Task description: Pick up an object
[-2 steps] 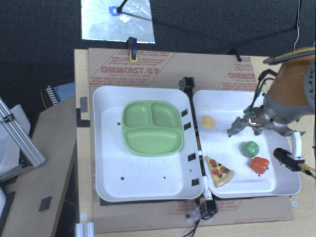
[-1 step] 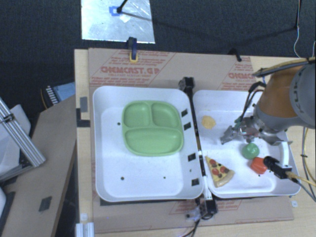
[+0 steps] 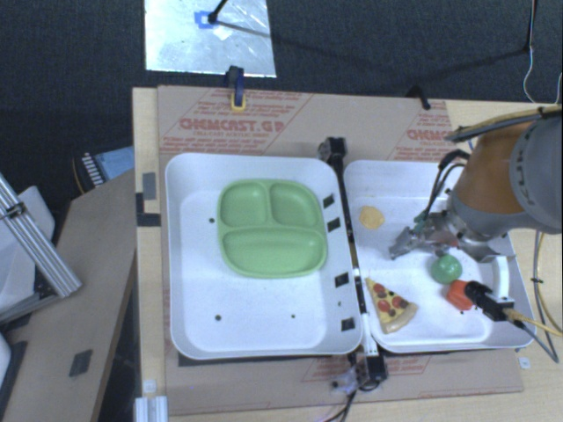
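The tool (image 3: 406, 243) is hovering low inside the right bin (image 3: 413, 178), its fingers spreading apart with nothing between them. A green ball (image 3: 446, 266) is lying just right of the tool, a yellow disc (image 3: 371, 218) is sitting up-left of it, and a pizza slice (image 3: 390, 304) is resting below.
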